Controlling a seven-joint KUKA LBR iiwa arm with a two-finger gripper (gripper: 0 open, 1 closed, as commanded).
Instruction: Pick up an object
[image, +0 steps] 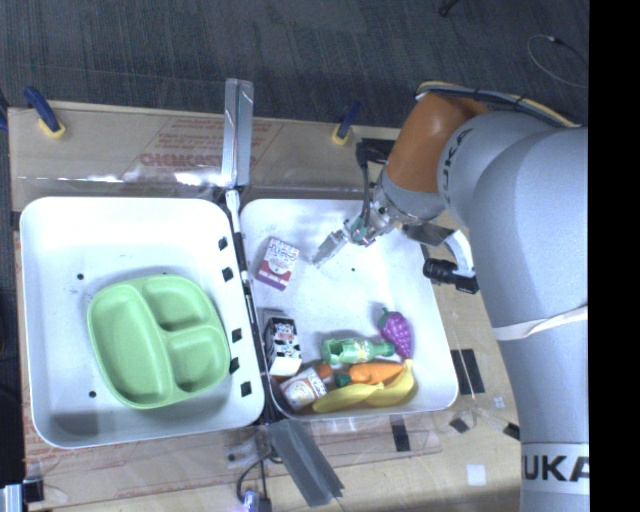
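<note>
A pale wooden worktop (120, 140) carries two shallow white bins side by side, set on dark carpeted floor (300, 50) that runs along the twelve o'clock edge. Blue clamps (44, 112) sit at the worktop's far corners. The left bin (50, 240) holds a green divided tray (160, 340) lying flat, with bare white floor all around it, widest toward twelve o'clock. The right bin (400, 270) is bare across its upper half apart from a small purple-and-white carton (277, 263) at about ten o'clock within that bin, near the divider (238, 150).

The remaining objects crowd the six o'clock wall of the right bin: a black-and-white carton (283, 343) beside the divider, a green bottle (357, 350), a purple grape bunch (396, 331), a carrot (375, 373), a banana (365, 395) pressed along the rim, and a small sauce bottle (303, 386). These touch or overlap one another.

The grey arm (520, 230) reaches in from three o'clock, its orange band (425, 140) above the wrist. The gripper (340, 243) hangs over the open white floor at about twelve o'clock of the right bin, well apart from the cluster and near the purple carton. Its jaws stand apart with nothing between them.
</note>
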